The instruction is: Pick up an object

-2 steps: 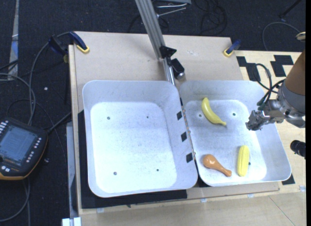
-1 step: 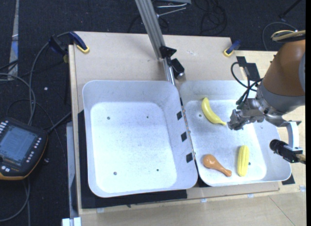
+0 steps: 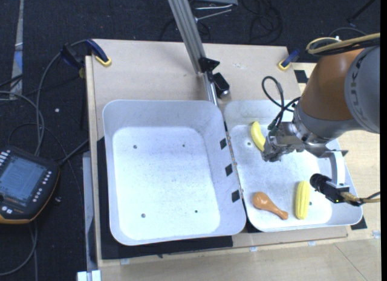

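Banana (image 3: pixel 257 135) seen in right bin (image 3: pixel 347 216), touching gripper (image 3: pixel 271 153); grip state cannot be told. Corn cob (image 3: pixel 302 199), orange gourd (image 3: pixel 269 205) nearby. No writing legible.

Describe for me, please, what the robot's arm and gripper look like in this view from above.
The arm is bulky and rounded, with a grey casing and a broad orange band above the wrist. A dark metallic gripper is mounted at its end. Black cables loop from the wrist area, and a yellowish cable runs over the top of the arm.
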{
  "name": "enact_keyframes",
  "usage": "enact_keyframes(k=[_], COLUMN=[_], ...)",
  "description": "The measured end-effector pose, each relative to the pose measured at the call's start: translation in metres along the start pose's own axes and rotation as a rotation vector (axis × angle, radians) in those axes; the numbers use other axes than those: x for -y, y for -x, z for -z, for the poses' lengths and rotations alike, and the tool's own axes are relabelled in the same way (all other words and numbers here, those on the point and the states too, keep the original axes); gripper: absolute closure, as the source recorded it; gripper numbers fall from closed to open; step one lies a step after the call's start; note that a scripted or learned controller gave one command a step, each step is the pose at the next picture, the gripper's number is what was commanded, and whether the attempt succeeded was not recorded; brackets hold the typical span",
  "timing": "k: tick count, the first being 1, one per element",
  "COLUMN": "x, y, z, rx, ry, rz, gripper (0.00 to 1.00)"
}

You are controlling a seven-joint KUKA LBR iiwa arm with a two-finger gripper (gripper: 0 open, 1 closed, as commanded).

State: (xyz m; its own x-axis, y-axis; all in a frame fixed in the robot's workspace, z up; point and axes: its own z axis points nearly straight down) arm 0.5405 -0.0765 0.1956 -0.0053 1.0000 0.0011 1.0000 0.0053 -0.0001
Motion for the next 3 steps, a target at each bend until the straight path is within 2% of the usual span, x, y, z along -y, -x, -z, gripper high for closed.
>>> enact_keyframes(k=[2, 3], x=[0.014, 0.008], y=[-0.096, -0.138], z=[0.015, 0.027], rx=[0.0, 0.0], ry=[0.0, 0.001], rz=[0.0, -0.001], gripper=[1.0, 1.0])
